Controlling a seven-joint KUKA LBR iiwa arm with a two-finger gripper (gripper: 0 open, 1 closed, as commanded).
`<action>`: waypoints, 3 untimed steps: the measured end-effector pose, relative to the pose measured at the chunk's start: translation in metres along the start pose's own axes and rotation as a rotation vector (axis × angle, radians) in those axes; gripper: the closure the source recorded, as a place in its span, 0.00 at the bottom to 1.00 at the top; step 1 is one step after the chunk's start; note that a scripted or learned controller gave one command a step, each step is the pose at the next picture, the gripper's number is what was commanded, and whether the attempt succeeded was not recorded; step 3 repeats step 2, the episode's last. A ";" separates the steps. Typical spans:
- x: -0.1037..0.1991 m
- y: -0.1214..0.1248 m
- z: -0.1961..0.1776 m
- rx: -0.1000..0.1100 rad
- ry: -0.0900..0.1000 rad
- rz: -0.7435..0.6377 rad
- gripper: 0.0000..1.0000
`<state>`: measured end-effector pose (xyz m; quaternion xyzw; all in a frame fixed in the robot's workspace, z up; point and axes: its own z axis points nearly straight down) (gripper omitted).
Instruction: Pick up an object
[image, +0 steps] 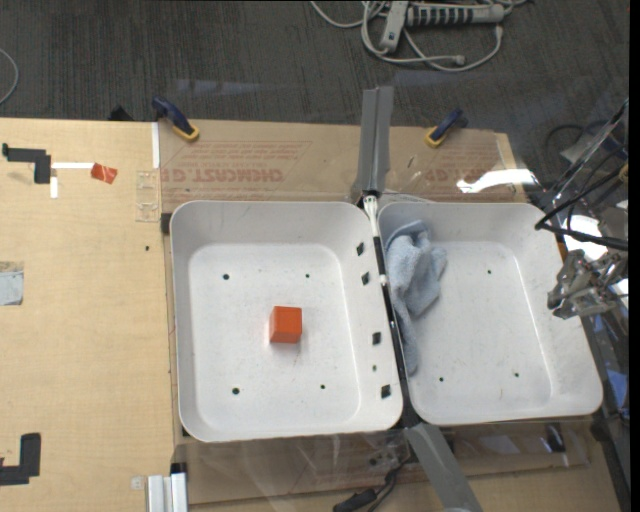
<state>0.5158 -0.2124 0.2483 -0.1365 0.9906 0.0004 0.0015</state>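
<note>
step: approach not yet begun, by my read | jaws (585, 285): at right bin's (500, 405) right rim, state cannot be told | target: orange cube (286, 324) near middle of left bin (200, 330) | right bin: grey cloth (414, 270) against its left wall | next: reach across, descend over cube

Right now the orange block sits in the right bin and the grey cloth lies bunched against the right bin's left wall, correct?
Not quite. The camera view shows the orange block in the left bin, near its middle. The grey cloth does lie bunched against the left wall of the right bin.
</note>
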 end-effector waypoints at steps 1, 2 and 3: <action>-0.013 -0.013 -0.008 0.000 -0.002 -0.395 1.00; -0.026 -0.016 0.009 -0.002 -0.002 -0.761 1.00; -0.026 -0.016 0.009 -0.002 -0.002 -0.761 1.00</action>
